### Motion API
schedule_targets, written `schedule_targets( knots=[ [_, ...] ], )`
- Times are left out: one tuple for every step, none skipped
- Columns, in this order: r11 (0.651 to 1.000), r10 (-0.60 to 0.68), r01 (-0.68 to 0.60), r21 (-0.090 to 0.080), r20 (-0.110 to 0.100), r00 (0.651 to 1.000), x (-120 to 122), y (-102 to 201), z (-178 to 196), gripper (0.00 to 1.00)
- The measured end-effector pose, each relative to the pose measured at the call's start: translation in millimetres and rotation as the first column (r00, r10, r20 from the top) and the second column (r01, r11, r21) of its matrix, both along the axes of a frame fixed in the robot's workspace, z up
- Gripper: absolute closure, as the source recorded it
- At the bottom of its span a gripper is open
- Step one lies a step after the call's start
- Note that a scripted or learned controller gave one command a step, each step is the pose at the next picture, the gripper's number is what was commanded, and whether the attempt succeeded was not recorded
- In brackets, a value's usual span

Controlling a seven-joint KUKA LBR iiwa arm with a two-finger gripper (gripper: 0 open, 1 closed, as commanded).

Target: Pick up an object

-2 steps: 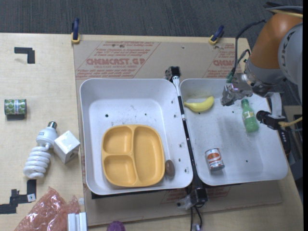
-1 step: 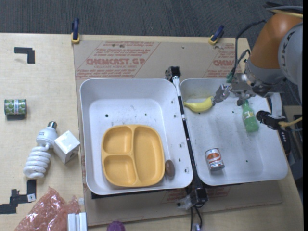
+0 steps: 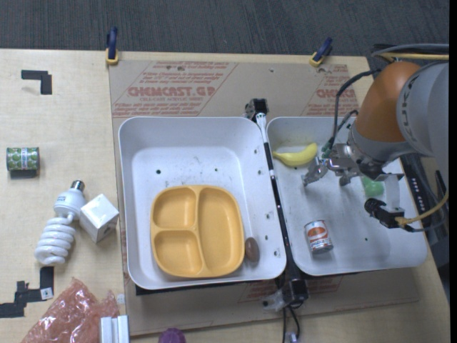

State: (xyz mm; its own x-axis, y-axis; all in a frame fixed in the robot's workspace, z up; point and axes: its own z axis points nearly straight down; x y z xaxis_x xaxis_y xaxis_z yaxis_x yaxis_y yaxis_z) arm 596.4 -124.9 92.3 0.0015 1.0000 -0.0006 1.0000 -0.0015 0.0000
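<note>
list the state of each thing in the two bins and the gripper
banana: lying flat in the right bin, near its upper left corner
can: lying on its side in the right bin
green object: in the right bin, partly hidden by the arm
yellow divided plate: flat in the left bin, nothing in its compartments
small brown object: beside the plate's right edge
gripper: over the right bin, holding nothing

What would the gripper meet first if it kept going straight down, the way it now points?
Probably the bare floor of the right bin. The gripper hangs just right of the banana, which it might graze; depth is hard to judge from this slanted view.
</note>
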Motion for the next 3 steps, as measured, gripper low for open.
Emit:
schedule_targets(
  knots=[
    [1.000, -0.002, 0.002, -0.001, 0.001, 1.000, 0.6, -0.6, 10.0, 1.00],
    [1.000, -0.002, 0.002, -0.001, 0.001, 1.000, 0.6, -0.7, 10.0, 0.00],
    [1.000, -0.001, 0.001, 0.001, 0.000, 1.000, -68.8, 18.1, 0.0, 0.00]
  ],
)
